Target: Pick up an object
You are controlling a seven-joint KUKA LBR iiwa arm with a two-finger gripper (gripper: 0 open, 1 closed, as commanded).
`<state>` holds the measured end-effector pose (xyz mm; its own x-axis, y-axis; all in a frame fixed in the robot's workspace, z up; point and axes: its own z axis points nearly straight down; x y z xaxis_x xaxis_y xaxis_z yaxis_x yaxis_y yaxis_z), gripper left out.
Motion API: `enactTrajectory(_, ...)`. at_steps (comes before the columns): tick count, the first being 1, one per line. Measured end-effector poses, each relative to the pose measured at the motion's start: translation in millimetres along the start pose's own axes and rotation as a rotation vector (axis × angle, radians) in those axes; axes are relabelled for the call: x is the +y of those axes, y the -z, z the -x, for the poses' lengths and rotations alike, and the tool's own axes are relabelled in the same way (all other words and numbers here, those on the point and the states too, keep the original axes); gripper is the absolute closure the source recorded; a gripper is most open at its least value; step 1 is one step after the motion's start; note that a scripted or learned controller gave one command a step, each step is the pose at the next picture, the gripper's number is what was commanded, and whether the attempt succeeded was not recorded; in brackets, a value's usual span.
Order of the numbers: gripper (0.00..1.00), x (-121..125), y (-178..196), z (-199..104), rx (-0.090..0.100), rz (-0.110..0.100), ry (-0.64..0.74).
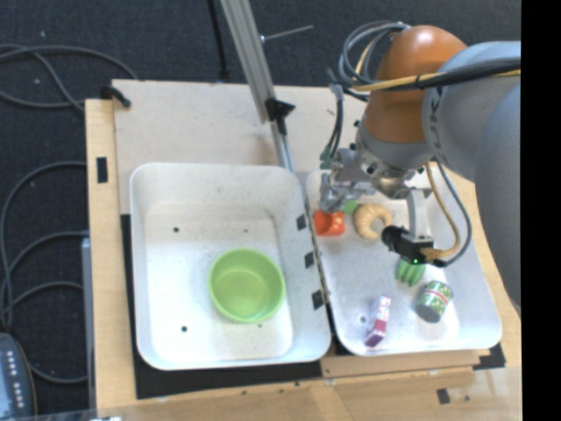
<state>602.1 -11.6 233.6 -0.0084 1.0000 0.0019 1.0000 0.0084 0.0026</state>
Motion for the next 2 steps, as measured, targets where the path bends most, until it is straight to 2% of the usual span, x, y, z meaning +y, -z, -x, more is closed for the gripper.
enactTrajectory(1,1.0,10,8,-51,0.0,0.0,0.0)
enactTrajectory(2,1.0,6,17,-100,0.0,-0.001,0.0)
